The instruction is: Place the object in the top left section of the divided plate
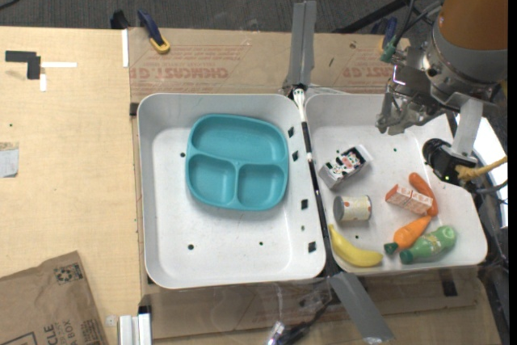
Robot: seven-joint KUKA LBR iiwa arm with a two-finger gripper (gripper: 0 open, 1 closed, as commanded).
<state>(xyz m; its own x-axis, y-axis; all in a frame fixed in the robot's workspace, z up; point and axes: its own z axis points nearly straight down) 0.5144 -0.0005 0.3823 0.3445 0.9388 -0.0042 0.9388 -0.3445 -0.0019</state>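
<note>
Divided plate [237,162] lies in the left bin [161,198], its sections bare.
The end effector [397,119] hovers over the right bin [477,242], above the small carton [345,165]; its tips blur into clutter, so I cannot tell its grip.

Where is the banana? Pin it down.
The banana lies at the right bin's near-left corner, just below the small can and left of the carrot.

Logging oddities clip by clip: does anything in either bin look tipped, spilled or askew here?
Nothing spilled or damaged. The small can lies on its side in the right bin, among loosely scattered toy foods. The teal divided plate sits flat in the left bin, slightly rotated against the bin's edges.
</note>
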